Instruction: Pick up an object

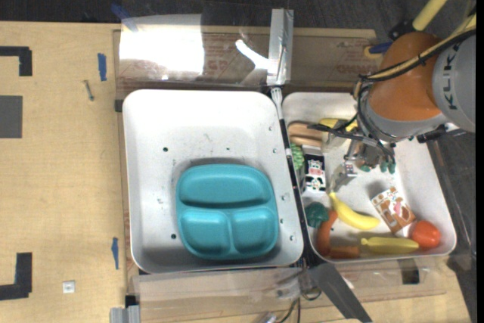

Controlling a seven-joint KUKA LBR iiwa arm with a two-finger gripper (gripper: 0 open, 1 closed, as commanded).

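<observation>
Yellow, the banana (354,214) lies in the right bin (442,197) just below the gripper (361,163), whose grip state I cannot tell; best to descend straight, centred across its curve; avoid the neighbouring carton (392,208).

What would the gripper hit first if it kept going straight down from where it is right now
Probably the bare floor of the right bin, beside the small black and white carton. The gripper hangs just above the banana, which lies slightly nearer the camera. Depth is hard to judge from this slanted view.
</observation>
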